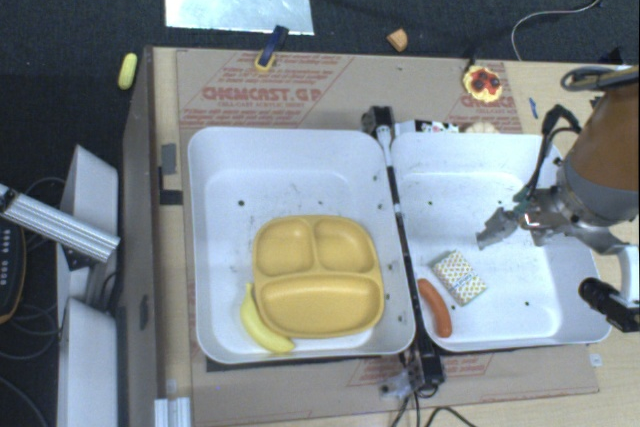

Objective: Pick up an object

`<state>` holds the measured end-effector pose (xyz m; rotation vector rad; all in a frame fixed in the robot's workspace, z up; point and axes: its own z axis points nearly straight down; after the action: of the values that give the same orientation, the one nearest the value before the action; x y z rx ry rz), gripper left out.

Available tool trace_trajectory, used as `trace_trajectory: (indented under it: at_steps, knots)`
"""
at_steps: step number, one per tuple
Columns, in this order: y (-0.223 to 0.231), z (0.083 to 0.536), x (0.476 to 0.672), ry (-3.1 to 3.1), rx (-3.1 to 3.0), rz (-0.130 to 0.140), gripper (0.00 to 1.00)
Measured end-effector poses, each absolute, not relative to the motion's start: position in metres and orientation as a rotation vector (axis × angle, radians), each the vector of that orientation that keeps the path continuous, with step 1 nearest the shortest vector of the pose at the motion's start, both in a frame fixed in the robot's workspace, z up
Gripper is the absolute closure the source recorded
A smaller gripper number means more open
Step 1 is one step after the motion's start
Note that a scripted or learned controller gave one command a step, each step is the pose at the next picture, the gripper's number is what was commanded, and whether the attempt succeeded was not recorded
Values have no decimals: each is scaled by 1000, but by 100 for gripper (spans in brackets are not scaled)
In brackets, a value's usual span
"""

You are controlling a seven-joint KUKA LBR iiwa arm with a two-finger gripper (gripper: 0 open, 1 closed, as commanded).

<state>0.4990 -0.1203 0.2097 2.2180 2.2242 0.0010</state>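
- In the left bin point(215, 215): a yellow plate point(318, 277) with three dips. A banana point(262, 327) curls round its near left corner, touching it. Both well apart from the gripper, so a poor pick for now.
- Just over the wall, in the right bin point(470, 165): a red sausage point(435, 307) at the near left corner. Lies long from far to near, tipped a little to the right, close beside the bin wall.
- Just right of the sausage, and a bit farther back: a small spotty block point(459, 276). Lies flat on the bin floor, long side running from far left to near right. Not touching the sausage.
- Right of the block and a bit farther back: the gripper point(497, 229), close to the block but not on it. Nothing held in it. Too blurry to say how wide or narrow the grip stands.
- Probably the best pick: the block, being nearest. Needs a short move to the left and toward the near side, then down.
- Smooth white bin floor under the block, with bare room on its far and right sides. Tight on the left, with the sausage so close.
- Far right: the grey arm point(600, 165), reaching in over the right bin.
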Motion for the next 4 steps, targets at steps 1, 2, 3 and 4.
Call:
trace_trajectory:
  at_steps: [1, 2, 3, 4]
  knots:
    - [-84, 93, 488, 2223, 2222, -1, 0]
    - [-144, 123, 584, 2221, 2215, 3, 0]
    - [-88, 106, 536, 2226, 2218, 0, 0]
    - [-89, 84, 506, 2222, 2220, 1, 0]
